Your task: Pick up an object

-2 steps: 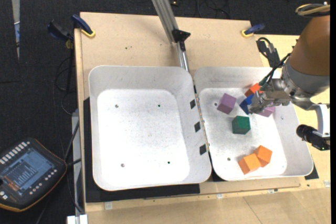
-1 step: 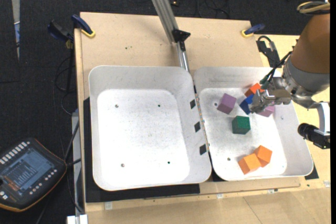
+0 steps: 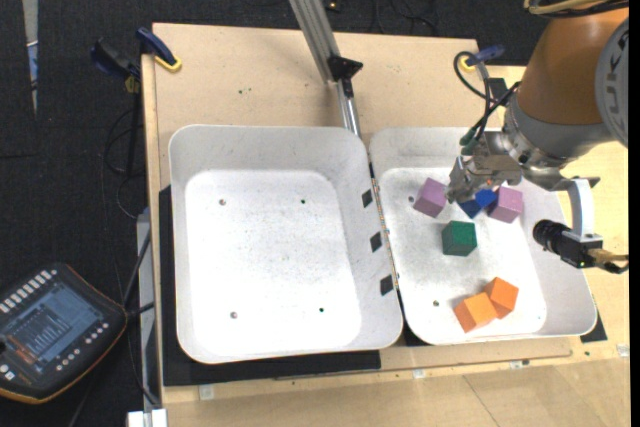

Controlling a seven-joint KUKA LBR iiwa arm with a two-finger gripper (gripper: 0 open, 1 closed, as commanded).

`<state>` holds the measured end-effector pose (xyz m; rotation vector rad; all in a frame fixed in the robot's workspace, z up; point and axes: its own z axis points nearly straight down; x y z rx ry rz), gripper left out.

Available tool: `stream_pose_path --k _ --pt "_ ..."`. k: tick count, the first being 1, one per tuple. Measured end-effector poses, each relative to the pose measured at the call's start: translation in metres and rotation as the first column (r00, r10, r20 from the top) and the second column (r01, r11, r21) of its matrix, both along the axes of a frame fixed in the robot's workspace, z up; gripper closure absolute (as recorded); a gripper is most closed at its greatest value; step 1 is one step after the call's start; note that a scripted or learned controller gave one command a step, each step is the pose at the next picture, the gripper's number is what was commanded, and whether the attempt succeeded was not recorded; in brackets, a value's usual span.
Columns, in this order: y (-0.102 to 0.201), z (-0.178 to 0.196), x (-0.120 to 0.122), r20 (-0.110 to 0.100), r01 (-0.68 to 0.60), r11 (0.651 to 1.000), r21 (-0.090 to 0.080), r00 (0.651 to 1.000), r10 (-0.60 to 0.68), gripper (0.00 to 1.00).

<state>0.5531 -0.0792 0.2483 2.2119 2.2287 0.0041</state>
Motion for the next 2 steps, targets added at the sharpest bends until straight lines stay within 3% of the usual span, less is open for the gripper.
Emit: stream_pose_path --k 2 --pt "0.108 0.009 0.053 0.000 0.000 1.000 0.001 1.000 0.000 1.00"
